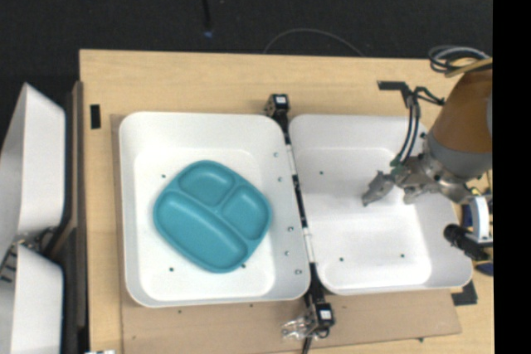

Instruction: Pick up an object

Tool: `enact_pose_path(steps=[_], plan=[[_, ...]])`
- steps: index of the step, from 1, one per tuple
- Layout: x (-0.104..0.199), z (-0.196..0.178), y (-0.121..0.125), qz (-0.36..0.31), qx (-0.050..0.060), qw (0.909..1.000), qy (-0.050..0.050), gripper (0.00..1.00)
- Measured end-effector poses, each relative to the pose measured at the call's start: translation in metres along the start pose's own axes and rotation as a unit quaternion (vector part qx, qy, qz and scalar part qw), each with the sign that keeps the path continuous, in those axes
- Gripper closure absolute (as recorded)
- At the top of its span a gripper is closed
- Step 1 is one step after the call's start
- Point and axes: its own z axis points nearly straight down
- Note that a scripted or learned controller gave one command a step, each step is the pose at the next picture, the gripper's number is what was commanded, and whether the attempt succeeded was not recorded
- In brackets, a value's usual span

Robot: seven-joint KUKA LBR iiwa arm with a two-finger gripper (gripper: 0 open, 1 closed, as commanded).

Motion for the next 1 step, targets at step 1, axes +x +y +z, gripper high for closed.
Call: enact_pose_path(steps=[1], plan=[[-0.0007,-0.0135,0.0018,0.001,-0.003,1.0,0.0,1.0]])
